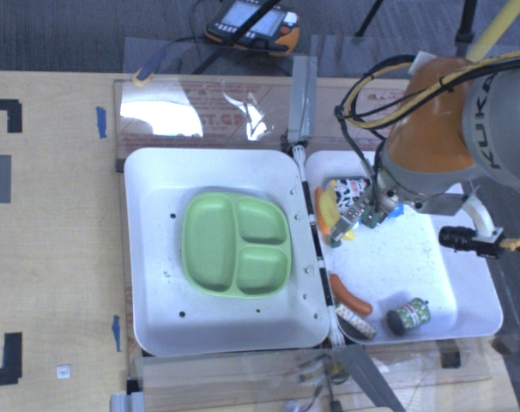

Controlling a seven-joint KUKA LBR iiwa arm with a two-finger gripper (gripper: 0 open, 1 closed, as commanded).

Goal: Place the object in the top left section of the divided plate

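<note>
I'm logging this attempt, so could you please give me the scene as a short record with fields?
plate: green divided plastic plate, in the left white bin, nothing in its sections
arm: grey KUKA arm with orange band, over the right white bin
claw: claw low at the right bin's upper left, by a yellow-orange toy and a black-and-white spotted item
other items: orange sausage-shaped toy; small dark green can on its side; brush
task state: nothing placed yet

Showed a pale green divided plate [236,245], white bins [148,230], an orange-red sausage [350,295] and a dark green can [409,315].
</note>
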